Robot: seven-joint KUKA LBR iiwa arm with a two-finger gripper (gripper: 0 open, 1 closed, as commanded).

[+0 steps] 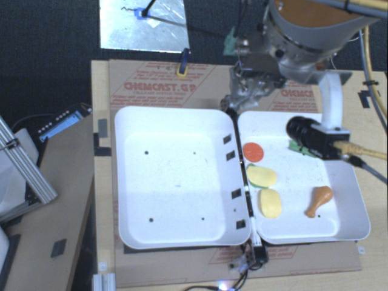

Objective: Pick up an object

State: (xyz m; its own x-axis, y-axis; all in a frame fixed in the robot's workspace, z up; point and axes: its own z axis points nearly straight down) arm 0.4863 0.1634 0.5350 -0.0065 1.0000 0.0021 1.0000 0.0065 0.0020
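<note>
Right bin [339, 223]: we take this shallow, glossy white plastic tray with rounded corners as our landmark.
Left bin [176, 174]: we see its matching twin touching the right bin's left wall, joined along that seam by small dark clips.
Red disc [253, 152]: we find a flat, round, matte red-orange piece inside the right bin, near its left wall and toward the far side.
Yellow pieces [262, 176]: we count two smooth, pale yellow rounded lumps in the right bin, just nearer than the red disc, one beside the other.
Drumstick [319, 200]: we see a tan, club-shaped toy, bulbous at one end and thin at the other, lying in the right bin's near right part, apart from the yellow pieces.
Green piece [299, 147]: we glimpse a small green shape in the right bin's far part, partly hidden by a black cylinder.
Gripper [242, 99]: we see shiny metal hardware over the right bin's far left corner; we cannot tell how its claw stands.
Cardboard [157, 85]: we see a flat brown printed sheet under the right bin and its twin.
</note>
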